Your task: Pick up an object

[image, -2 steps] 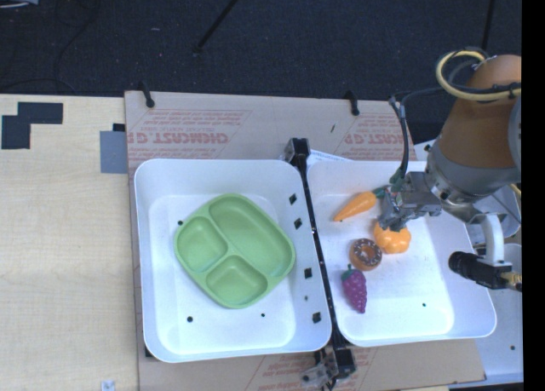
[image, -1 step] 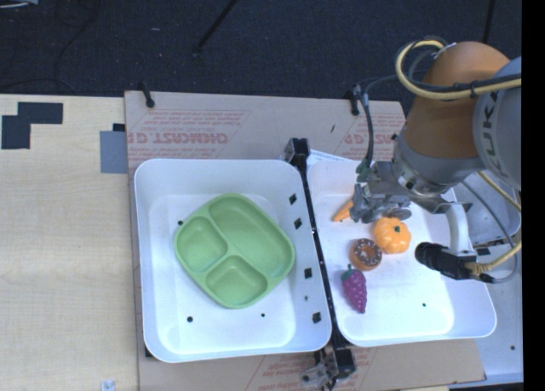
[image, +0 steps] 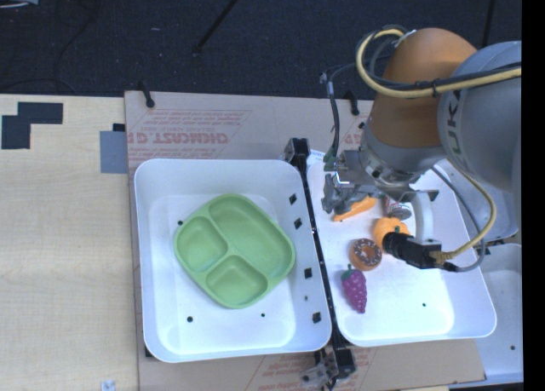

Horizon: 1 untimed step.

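Observation:
My gripper (image: 339, 196) is low in the right bin (image: 426, 317), near its far left corner. It sits right over the left end of an orange carrot-shaped piece (image: 361, 206), which pokes out to its right. Just in front of the gripper lie a brown donut (image: 366, 253), an orange-yellow fruit (image: 390, 228) and a purple bunch of grapes (image: 355, 289). The arm's wrist hides the far part of the bin.
A green divided plate (image: 234, 250) lies in the left bin (image: 162, 313). A black divider (image: 312, 253) runs between the two bins. A black cable (image: 417, 253) hangs from the arm over the right bin. The right bin's front right floor is bare.

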Tool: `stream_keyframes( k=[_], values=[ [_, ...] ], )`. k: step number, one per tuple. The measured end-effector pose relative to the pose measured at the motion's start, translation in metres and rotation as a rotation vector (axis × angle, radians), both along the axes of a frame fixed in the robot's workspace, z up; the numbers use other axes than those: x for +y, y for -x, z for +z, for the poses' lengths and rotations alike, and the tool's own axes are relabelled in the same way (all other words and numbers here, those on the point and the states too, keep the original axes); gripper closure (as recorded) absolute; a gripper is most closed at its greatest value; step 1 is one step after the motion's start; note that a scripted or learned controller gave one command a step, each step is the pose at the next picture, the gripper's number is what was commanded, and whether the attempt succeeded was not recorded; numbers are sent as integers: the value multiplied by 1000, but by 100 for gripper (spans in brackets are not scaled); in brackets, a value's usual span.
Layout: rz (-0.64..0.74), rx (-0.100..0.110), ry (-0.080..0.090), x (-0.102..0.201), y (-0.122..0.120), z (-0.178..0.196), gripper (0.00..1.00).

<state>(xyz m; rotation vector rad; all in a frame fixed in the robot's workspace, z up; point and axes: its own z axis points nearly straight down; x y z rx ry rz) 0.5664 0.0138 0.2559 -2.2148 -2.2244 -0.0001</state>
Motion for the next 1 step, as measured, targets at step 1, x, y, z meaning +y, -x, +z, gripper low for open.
stream_keyframes(
  k=[1],
  values=[
    [0,0,1,53,-22,-1,100]
  ],
)
